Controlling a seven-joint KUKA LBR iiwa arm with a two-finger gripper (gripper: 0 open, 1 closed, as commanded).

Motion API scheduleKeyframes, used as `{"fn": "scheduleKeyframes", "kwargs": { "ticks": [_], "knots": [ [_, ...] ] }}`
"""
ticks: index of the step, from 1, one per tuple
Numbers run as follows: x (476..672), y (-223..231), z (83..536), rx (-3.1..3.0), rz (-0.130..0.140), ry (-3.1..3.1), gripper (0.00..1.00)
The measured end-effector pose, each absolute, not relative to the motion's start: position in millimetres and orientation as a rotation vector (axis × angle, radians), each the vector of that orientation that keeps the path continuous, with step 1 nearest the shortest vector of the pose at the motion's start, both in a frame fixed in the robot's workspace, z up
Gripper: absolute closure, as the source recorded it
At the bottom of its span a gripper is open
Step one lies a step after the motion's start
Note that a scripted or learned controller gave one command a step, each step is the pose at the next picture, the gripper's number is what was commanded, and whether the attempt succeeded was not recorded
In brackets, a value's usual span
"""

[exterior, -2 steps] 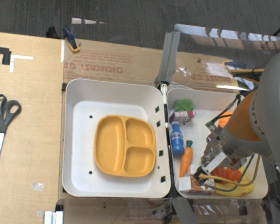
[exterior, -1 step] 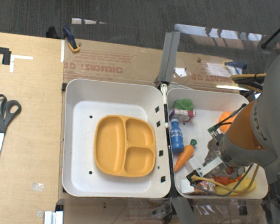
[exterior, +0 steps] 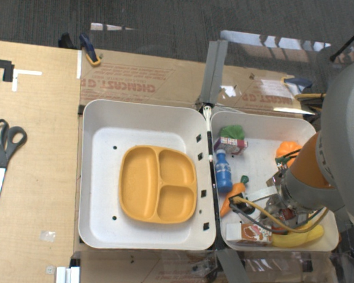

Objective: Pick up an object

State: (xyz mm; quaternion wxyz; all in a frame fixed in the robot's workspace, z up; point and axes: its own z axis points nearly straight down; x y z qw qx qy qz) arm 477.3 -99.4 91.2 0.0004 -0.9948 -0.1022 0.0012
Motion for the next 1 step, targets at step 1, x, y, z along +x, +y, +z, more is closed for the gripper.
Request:
{"fn": "scheduleKeyframes", "kwargs": {
  "ticks": [1],
  "knots": [
    [477.5,-121.1,196.7,-3.045,0.006,-0.773,1.00]
  ]
}}
